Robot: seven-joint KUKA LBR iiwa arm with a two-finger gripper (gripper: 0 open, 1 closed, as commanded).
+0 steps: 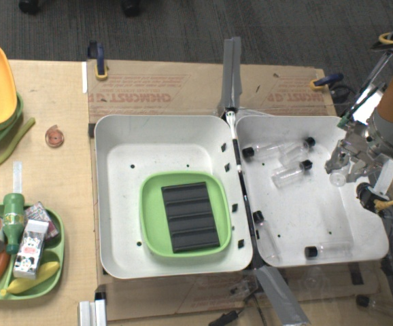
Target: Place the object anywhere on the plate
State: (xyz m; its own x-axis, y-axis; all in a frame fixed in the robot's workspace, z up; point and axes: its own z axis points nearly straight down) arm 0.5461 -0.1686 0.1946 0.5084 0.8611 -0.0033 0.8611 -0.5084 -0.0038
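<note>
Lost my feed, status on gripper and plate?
Gripper over right bin's right edge, nothing seen held. Clear bottles lying in right bin. Green plate in left bin, dark ridged block on it.

The bench (60, 100) bears two white bins (115, 202), perhaps on cardboard (169, 90).

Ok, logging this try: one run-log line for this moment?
tool: over right bin, right edge | clear bottles: in right bin | green plate: left bin, holds dark ridged block

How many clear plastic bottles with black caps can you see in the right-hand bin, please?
4, possibly more hidden by the arm: clear plastic bottles with black caps at top left, top centre, middle, and front edge.
</note>
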